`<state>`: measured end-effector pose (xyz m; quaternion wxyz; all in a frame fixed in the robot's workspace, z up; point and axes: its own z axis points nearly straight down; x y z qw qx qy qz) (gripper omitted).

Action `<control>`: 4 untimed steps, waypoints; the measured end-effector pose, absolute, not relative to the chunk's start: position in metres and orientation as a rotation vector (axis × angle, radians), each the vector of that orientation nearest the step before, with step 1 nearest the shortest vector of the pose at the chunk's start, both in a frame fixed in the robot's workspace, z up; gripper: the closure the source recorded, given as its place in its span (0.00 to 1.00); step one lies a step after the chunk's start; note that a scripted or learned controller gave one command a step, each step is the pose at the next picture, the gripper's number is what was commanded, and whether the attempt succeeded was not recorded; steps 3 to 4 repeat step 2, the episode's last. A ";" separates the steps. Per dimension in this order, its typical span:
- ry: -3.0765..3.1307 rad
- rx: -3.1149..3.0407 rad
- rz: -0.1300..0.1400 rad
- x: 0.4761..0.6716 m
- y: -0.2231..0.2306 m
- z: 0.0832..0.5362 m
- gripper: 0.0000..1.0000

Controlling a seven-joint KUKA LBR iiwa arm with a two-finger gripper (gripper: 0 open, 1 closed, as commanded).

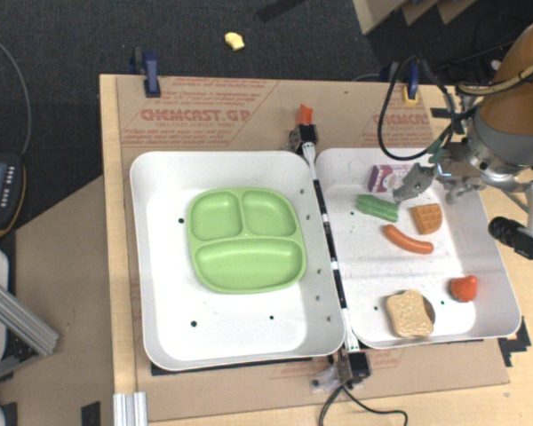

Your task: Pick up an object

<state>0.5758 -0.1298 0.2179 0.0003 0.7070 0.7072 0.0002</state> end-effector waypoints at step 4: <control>2.213 2.213 0.009 0.588 -0.155 0.099 1.00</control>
